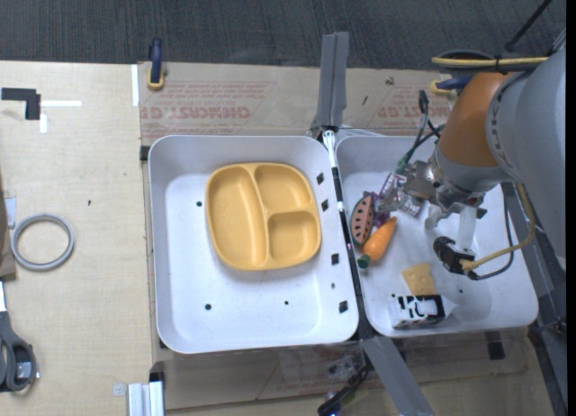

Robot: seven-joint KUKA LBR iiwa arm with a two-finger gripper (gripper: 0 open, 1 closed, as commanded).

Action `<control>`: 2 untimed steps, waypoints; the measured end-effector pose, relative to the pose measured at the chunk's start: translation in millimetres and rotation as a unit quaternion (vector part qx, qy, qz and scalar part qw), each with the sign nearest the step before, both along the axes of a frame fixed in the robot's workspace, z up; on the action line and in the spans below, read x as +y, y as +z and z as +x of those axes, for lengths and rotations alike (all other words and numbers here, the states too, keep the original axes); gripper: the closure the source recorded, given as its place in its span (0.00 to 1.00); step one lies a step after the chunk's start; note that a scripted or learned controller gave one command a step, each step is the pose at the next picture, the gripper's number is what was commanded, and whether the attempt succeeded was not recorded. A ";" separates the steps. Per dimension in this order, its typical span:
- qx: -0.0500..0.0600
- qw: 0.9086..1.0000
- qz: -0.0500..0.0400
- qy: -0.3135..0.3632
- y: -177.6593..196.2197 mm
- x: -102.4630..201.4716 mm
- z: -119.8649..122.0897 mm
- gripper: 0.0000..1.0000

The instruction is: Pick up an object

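Left bench: roll of tape (40, 241) lay at nine o'clock from the bins. Left bin (180, 315) held a yellow divided plate (264, 216), upright, near its centre. Right bin (504, 311): watermelon slice toy (363, 214) touching a carrot (380, 239) against the left wall; tan square (418, 279) and a black-and-white item (419, 308) at six o'clock from the carrot. Gripper (396, 191) hung at one o'clock from the carrot, near the slice. Hand state: cannot tell. Judged step: approach, nothing lifted. Next move likely calls for lowering onto carrot or slice and closing.
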State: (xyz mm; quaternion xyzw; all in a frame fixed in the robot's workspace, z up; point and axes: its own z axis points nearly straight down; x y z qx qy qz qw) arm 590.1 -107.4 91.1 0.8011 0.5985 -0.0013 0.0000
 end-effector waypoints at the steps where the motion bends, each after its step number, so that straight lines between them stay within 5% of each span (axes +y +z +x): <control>1: 0.000 0.990 0.000 -0.144 0.1 15.1 29.8 0.00; 2: -0.001 0.995 0.000 -0.101 6.2 -38.7 68.4 0.00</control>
